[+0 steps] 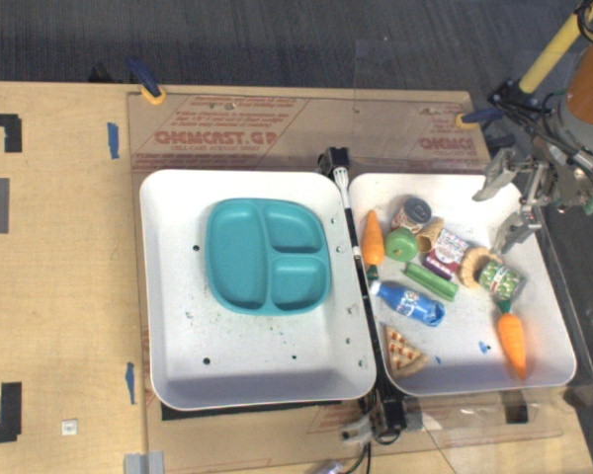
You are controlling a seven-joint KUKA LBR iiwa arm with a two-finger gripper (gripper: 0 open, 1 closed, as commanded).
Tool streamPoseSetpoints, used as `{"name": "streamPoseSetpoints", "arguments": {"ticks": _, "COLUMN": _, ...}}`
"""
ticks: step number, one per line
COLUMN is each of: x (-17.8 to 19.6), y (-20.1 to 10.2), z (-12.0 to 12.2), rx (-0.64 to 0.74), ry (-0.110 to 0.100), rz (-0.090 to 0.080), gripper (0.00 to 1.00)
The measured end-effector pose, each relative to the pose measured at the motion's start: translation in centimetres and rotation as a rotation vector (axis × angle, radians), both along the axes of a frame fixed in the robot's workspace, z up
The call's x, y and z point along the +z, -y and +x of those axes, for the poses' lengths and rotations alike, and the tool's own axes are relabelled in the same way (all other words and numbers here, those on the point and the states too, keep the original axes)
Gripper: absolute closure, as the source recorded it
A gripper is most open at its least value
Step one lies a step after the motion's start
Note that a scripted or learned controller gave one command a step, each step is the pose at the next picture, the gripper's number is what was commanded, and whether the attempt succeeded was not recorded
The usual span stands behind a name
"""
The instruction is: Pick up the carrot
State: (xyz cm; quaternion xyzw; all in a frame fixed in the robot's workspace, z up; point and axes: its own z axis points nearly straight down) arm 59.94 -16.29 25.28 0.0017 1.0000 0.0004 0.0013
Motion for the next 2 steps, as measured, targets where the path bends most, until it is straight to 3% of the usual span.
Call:
{"name": "streamPoseSetpoints", "arguments": {"ticks": 1, "x": -8.3, "y": 5.3, "z": -8.6, "rx": 0.125, "ry": -0.004, "rz": 0.0, "gripper": 0.0}}
{"name": "streamPoseSetpoints", "arguments": {"ticks": 2, "x": -15.4, "y": 5.9, "z": -10.2, "rx": 0.362, "ry": 0.008, "rz": -0.004, "gripper": 0.0}}
